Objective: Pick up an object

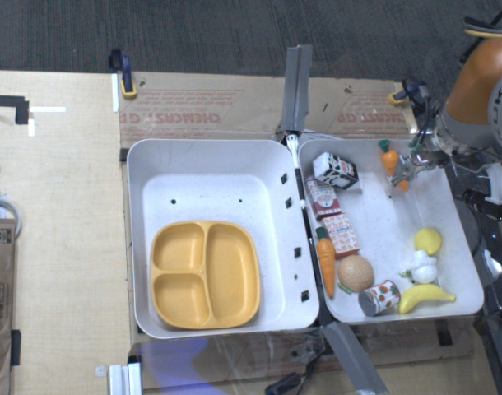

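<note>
The pincer [406, 164] hangs low in the right bin's [374, 225] far corner, apparently pinching a small orange carrot toy [389, 160], probably chosen because it lay apart. Toward the bin's near wall, banana [424, 297], lemon [428, 239] and can [379, 297] crowd together; the middle floor offers lifting room.

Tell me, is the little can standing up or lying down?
Lying down. The can rests on its side in the right bin, between the banana and the brown ball.
</note>
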Motion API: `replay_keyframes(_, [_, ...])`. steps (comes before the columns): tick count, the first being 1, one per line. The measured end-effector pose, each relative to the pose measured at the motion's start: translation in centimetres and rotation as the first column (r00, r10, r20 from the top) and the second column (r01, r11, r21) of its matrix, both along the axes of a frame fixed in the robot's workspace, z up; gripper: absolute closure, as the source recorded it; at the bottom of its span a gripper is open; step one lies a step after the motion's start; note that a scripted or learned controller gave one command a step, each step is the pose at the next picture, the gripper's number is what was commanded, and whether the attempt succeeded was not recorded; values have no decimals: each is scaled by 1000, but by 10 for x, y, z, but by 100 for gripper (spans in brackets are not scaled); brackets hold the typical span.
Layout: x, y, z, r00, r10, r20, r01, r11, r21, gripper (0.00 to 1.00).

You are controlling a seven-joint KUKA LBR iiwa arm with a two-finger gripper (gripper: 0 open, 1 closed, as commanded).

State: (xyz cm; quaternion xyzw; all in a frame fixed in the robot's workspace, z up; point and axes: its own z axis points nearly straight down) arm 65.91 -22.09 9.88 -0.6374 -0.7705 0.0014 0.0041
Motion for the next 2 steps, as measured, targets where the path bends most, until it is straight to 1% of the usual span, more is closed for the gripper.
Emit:
replay_keyframes(1, [-18,89,94,998,64,9,-64,998,-4,100])
replay_keyframes(2, [-18,87,107,938,347,9,-347,938,-5,100])
